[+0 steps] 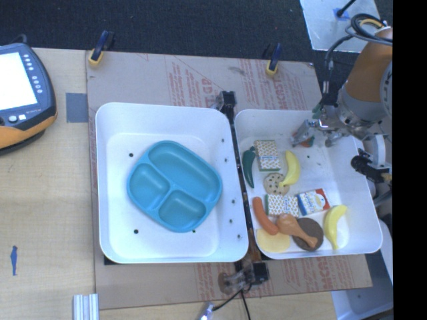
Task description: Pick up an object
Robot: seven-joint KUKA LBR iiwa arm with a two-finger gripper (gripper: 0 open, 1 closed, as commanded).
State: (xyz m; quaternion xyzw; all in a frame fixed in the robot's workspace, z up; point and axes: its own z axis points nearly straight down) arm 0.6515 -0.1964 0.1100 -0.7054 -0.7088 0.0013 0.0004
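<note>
banana (291,168): long axis toward right bin's (360,205) far edge | left bin (107,179): blue tray (174,186) | right bin: toy foods | gripper (313,131) at far edge, jaws state unclear

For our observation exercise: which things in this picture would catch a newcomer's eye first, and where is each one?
The bright blue divided plate stands out, lying alone in the left bin. Next comes the jumble of toy food in the right bin, including two yellow bananas. The arm's hand hovers over that bin's far corner.
</note>
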